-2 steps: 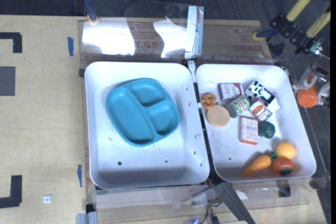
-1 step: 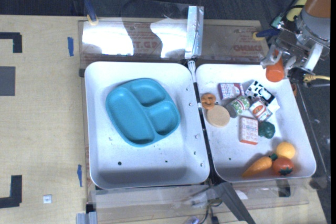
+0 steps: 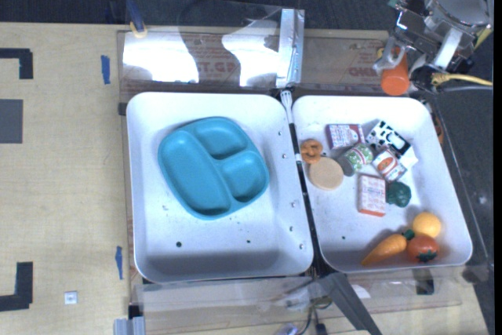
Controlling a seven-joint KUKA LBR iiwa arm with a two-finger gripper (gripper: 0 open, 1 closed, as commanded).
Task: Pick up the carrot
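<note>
L bin (image 3: 149, 192) holds a blue divided plate (image 3: 213, 165). In R bin (image 3: 455, 192), the carrot (image 3: 386, 248) lies near front edge, beside a tomato (image 3: 423, 248). Gripper (image 3: 400, 67) hangs above far R corner; fingers' state: cannot tell.

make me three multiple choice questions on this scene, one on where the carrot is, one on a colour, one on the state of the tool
1. Where does the carrot lie?
A. in the right bin, near its front edge
B. on the blue plate
C. on the bench outside the bins

2. What colour is the divided plate in the left bin?
A. red
B. blue
C. yellow

3. Where is the tool relative to the carrot?
A. closed around it
B. touching its tip
C. apart from it, at the far corner of the right bin

Answers:
1 A, it rests by the front wall beside a tomato.
2 B, the plate is plainly blue.
3 C, the tool is up at the back right, well away.
</note>
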